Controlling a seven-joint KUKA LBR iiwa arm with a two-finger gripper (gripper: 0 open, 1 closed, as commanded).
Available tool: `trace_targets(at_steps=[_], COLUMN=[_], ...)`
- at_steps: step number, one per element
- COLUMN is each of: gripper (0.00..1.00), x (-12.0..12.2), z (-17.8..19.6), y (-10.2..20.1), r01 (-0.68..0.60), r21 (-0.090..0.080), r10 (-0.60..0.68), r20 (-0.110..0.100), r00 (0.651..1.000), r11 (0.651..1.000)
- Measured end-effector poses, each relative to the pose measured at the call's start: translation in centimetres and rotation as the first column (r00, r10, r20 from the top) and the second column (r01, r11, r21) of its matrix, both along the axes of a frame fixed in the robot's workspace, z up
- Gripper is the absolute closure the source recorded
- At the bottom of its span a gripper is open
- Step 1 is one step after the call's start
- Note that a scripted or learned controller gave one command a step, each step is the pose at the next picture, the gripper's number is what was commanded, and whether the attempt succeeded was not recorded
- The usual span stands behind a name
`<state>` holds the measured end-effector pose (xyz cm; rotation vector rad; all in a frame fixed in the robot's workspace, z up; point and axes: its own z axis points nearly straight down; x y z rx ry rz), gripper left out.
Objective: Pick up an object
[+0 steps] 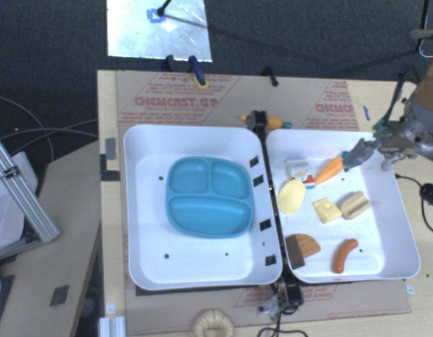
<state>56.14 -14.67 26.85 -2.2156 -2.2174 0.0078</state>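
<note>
From the camera view above the bench, the gripper (358, 153) hangs low over the far right part of the right bin (405, 248), its dark tip reaching toward the view's left; whether it is spread or closed cannot be told from here, and nothing can be seen caught in it. Just beside the tip, on its left, lies the carrot (329, 170), slanted, with its thick end nearest the gripper, so close that touching or just apart cannot be settled. Beyond the carrot, farther left, sit a small wrapped packet (297, 167) and a pale yellow lemon-like piece (291, 196). Nearer the camera than the gripper are a cheese wedge (326, 210) and a bread piece (355, 204) side by side, then a sausage (344, 255) and a brown cookie-like piece (303, 246). Well to the left, the left bin (142, 188) carries a blue divided plate (209, 195). The carrot looks the likely target; to take it well, the grip should probably straddle its narrow width across the long axis, centred near the middle rather than the taper, and settle low before closing, since a glancing contact could roll it toward the packet.
</note>
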Motion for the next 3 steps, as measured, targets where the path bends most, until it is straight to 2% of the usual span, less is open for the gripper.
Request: trace_targets(at_steps=[1,3], gripper=[0.00,0.00], x=[0.2,-0.7], z=[0.6,-11.9], y=[0.0,0.1], r01=[-0.002,0.000], r21=[-0.002,0.000], r10=[0.002,0.000], r20=[0.010,0.004], r00=[1.000,1.000], r11=[1.000,1.000])
